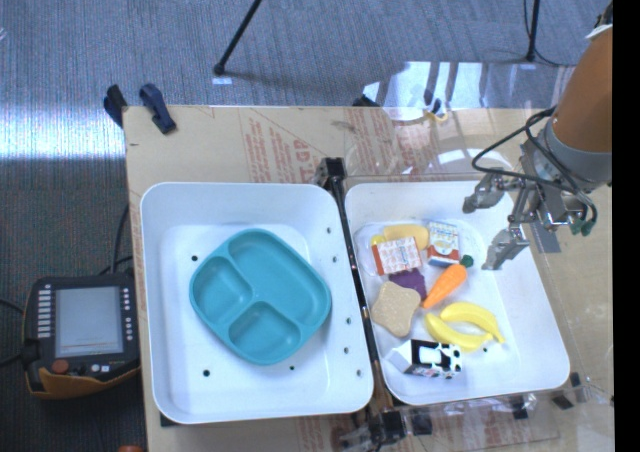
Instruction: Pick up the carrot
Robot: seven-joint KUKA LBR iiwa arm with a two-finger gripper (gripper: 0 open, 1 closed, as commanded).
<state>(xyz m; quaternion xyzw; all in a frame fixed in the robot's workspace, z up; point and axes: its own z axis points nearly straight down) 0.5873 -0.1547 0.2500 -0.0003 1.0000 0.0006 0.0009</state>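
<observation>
Camera view — carrot [446, 285] in R bin [530, 325]

Carrot [447, 284]: small orange toy, tapered, lying flat in the right bin [545, 335], upper middle area. Lies on a diagonal, thick end up-right, narrow tip down-left. Tip sits just beside the bread slice [395, 308] and purple piece [408, 284]; yellow banana [463, 325] just below it. Not lifted, nothing gripping it.
</observation>
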